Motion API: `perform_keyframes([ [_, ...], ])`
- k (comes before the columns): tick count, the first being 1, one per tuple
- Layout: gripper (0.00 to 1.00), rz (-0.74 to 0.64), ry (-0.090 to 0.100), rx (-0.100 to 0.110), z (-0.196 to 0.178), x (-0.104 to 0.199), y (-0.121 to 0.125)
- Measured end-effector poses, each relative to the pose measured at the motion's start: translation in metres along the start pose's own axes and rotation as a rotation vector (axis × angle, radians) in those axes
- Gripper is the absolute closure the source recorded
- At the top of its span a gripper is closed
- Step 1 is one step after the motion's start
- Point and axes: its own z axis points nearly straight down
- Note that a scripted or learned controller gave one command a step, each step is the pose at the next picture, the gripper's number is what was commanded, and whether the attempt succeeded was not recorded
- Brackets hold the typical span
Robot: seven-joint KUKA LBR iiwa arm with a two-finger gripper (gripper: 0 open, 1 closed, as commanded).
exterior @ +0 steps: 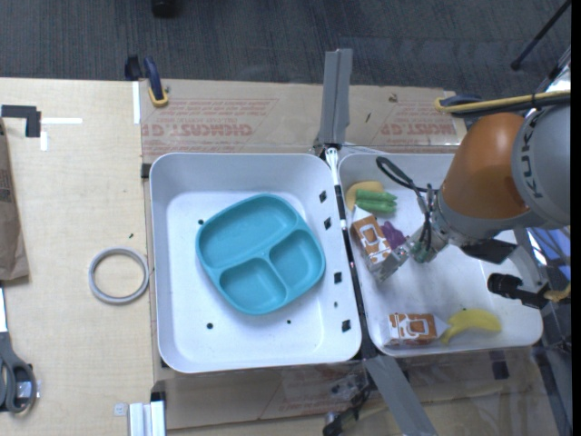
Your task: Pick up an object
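Note:
The right bin (454, 284) holds several small items. An orange-and-white box (367, 237) lies near its left wall, with a purple piece (396, 235) beside it. My gripper (396, 260) is down at that box's lower right corner, touching or nearly touching it; the wrist hides how it stands on the box. Toward the back lie a yellow piece (362, 191) and a green piece (380, 203). A second orange box (412, 329) and a yellow banana (473, 322) rest by the front wall.
A blue divided plate (261, 252) lies in the left bin (156, 243). On the bench to the left are a grey tape ring (118, 274) and scissors (16, 381). The arm's orange band (486, 166) hangs over the right bin's back right.

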Motion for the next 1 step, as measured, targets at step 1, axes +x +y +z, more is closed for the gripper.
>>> perform_keyframes([
  [1,0.0,-0.059,0.0,-0.001,-0.0002,-0.035,0.042],
])
